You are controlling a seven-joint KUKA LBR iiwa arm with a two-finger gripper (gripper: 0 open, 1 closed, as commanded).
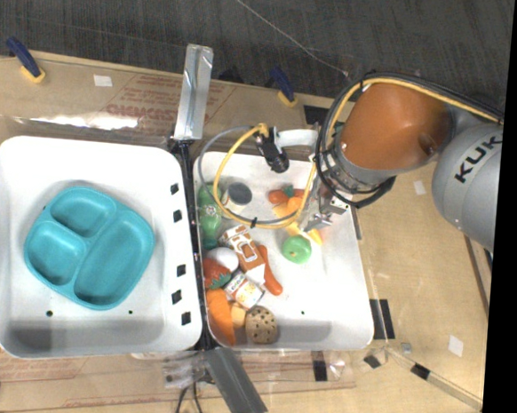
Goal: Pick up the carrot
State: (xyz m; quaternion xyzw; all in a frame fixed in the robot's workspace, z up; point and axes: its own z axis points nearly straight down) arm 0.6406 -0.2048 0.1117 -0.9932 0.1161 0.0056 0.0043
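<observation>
The pale wooden worktop [430, 286] bears two shallow white bins side by side. The left bin [16, 227] touches the right bin [350, 289] along a central seam. Black tape marks [383, 318] lie on the worktop just beside the right bin.

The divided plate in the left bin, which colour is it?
The divided plate is teal, seen plainly in the camera view.

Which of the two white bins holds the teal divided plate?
The left bin holds the teal divided plate alone. The right bin, where the arm reaches in, holds a heap of toy foods instead.
</observation>
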